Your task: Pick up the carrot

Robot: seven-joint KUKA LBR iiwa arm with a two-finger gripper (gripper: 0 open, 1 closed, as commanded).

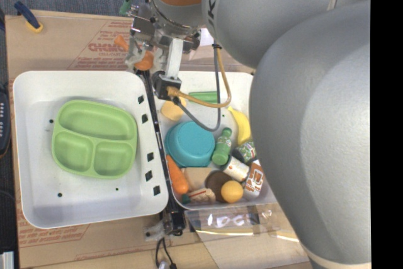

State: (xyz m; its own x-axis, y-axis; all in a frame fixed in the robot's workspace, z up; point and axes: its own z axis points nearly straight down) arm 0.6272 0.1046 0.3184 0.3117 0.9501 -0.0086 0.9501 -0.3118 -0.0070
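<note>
Camera view: my own arm hides right side of right bin (240, 77); banana (241, 126) partly covered. My gripper (141, 55) over far rim between bins; spread or pressed together, cannot tell. Carrot (177, 177) well apart from gripper, toward near edge, along right bin's left wall, just beside blue bowl (191, 143). Red print on cardboard (94, 41) behind gripper unreadable.

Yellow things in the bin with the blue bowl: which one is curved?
The banana, right of the blue bowl. The yellow ball near the front is round; the pale piece behind the bowl is a blunt lump.
</note>
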